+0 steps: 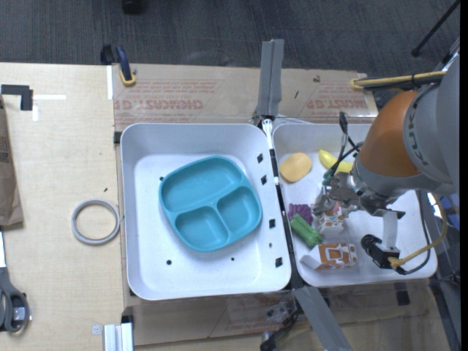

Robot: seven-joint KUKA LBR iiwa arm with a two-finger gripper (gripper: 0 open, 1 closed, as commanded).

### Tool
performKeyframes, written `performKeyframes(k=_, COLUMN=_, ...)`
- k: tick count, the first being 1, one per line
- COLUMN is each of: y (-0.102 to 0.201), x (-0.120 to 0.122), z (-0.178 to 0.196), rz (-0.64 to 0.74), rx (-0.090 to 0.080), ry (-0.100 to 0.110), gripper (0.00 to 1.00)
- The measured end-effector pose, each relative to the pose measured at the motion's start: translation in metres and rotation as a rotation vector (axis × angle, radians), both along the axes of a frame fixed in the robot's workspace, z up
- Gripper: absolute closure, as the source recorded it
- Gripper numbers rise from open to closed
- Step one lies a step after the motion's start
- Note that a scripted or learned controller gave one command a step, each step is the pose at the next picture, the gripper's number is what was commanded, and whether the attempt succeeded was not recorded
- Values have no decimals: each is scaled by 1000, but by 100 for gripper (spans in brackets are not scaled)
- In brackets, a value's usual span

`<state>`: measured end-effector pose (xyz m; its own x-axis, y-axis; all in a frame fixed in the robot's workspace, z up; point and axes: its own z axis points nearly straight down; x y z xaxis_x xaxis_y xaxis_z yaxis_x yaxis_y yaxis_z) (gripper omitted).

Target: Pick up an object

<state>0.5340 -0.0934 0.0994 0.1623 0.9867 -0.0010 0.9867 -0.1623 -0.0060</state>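
Gripper [330, 205] amid crowded right bin [428, 265] clutter, near divider.

Grey arm with orange band [409, 134] covers the right white bin's [307, 134] far side; yellow item [330, 159] half hidden behind it. Gripper [330, 209] fingertips lost in clutter. Scissors [11, 307] and brown paper bag [9, 174] cut by left edge.
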Motion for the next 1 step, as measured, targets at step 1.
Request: performKeyframes(k=1, y=25, x=40, z=91, rz=-89, rx=-2, ry=-3, gripper=100)
